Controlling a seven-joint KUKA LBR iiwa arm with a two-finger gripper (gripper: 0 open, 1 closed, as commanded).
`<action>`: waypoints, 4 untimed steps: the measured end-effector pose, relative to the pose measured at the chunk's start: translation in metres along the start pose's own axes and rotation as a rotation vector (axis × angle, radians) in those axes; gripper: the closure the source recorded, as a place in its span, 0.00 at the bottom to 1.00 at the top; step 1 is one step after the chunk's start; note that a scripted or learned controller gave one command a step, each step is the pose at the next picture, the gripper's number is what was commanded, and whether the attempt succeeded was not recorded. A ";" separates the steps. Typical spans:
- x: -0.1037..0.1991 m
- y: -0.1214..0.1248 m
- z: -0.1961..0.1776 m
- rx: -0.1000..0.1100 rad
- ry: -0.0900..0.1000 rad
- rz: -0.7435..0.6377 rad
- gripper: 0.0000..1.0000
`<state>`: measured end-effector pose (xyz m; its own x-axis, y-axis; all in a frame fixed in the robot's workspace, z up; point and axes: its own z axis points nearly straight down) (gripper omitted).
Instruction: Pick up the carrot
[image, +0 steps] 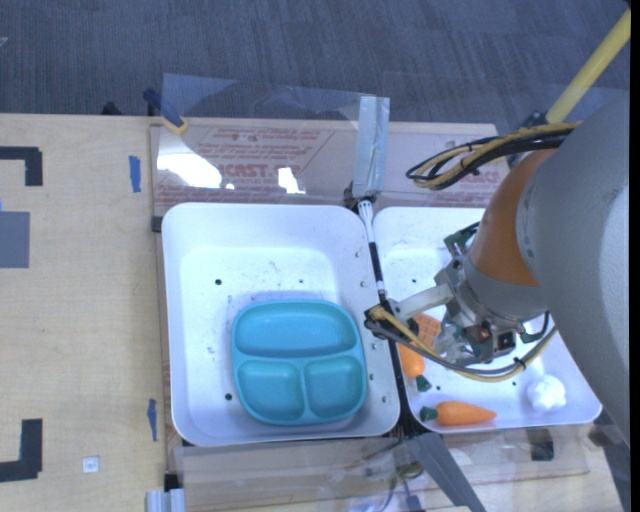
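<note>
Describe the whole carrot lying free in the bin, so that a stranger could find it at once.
Look in the right-hand bin, under the arm, at its near edge. The carrot lies there flat, orange with a green tip pointing left. The white ball to its right is round and pale.

Your arm (590, 220) was a broad grey casing with an orange band (505, 235) above the wrist, black and yellow cables (470, 160) looping alongside, metallic gripper (455, 335) hardware beneath.
</note>
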<state>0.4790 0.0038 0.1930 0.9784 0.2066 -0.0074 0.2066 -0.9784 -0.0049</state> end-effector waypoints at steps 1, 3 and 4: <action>0.006 0.020 -0.073 -0.006 0.007 -0.271 1.00; -0.004 0.024 -0.043 -0.005 0.007 0.005 1.00; 0.009 -0.048 -0.008 -0.001 -0.001 -0.172 1.00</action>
<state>0.4781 0.0523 0.2015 0.9286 0.3711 -0.0072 0.3711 -0.9286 -0.0052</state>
